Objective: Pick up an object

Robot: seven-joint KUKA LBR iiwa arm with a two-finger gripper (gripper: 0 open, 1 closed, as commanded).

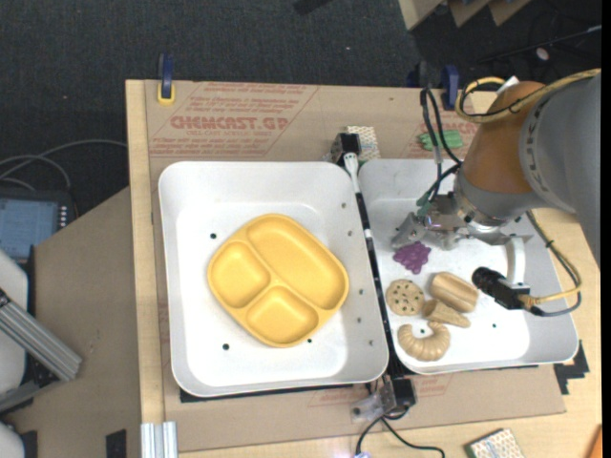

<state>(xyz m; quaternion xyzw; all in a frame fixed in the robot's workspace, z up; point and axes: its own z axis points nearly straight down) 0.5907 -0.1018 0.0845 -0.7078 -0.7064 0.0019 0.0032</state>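
My gripper (428, 229) hangs low over the upper part of the right bin (549, 343), below the orange-banded wrist. A small purple bunch of grapes (412, 257) lies directly in front of it, very close to the gripper tip, and I see nothing lifted off the bin floor. Further toward the front of the same bin lie a round chocolate-chip cookie (405, 297), a tan bread roll (454, 291) and a curled pale croissant (425, 342).
The left bin (181, 256) holds a yellow three-part plate (277, 278) in its middle. A ridge (368, 246) divides the two bins. The arm's grey body covers the right bin's far right corner. Cardboard lies under both bins.
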